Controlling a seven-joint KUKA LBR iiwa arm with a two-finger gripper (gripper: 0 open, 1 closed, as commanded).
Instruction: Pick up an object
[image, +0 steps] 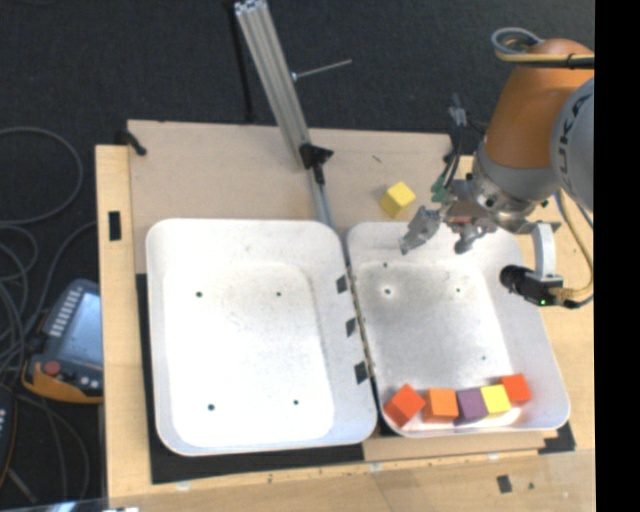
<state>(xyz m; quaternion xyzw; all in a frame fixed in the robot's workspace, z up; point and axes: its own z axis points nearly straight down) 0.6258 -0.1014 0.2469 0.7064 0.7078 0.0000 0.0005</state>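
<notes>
Robotics lab or test cell. Evidence: industrial arm (535, 110), grey with orange band, over a plywood bench (230, 175) bearing two shallow white bins (250, 330). Aluminium extrusion post (275, 75) rises behind the bench. Teach pendant (68, 340) and loose black cables (40, 200) lie on dark carpet left of it. Small coloured foam cubes (460, 402) serve as test pieces.

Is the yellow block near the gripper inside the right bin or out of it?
Out. The yellow block sits on the bare bench beyond the right bin's far rim.
</notes>
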